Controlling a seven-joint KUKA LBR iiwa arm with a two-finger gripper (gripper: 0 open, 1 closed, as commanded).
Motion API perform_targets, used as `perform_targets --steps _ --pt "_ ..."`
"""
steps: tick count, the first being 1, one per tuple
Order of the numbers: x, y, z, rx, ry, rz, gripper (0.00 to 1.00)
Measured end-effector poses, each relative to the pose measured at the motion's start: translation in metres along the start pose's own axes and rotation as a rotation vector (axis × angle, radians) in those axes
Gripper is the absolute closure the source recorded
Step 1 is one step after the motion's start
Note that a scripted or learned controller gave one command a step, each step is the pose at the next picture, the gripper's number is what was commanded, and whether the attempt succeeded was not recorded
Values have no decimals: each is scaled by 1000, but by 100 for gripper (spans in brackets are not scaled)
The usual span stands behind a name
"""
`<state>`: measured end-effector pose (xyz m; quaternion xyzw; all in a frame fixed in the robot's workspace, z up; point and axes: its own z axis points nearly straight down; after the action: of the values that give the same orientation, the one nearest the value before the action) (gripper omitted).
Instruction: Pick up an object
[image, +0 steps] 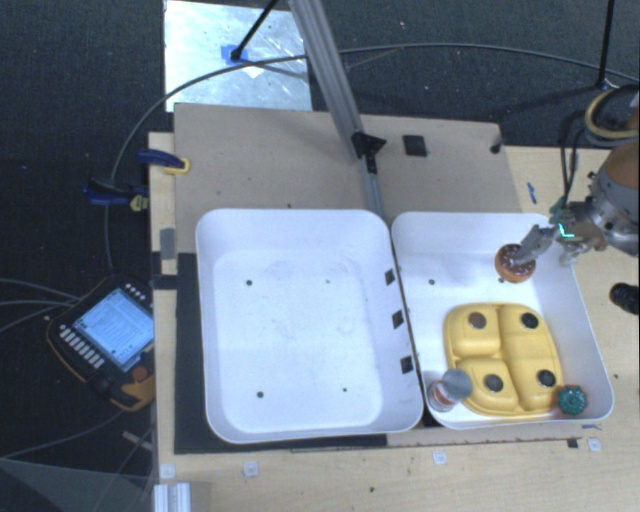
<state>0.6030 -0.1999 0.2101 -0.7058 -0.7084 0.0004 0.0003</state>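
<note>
Hovering over the right bin's (590, 330) far right part, gripper (520, 258) just at a small brown round object (516, 264); cannot tell whether open, shut or holding. Nearer in the same bin: yellow four-humped tray (502, 360) with dark spots, grey knob (455, 384) at its near left, teal ball (571, 401) at the near right corner. Open floor between brown object and left wall. No readable writing.

the grey arm (618, 170) reached in from the right, orange band up near the top edge, its hand (528, 250) lowered and angled leftward.
</note>
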Motion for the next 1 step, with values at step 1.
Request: perform_targets --steps 1 --pt "0 1 -1 -3 -1 -1 0"
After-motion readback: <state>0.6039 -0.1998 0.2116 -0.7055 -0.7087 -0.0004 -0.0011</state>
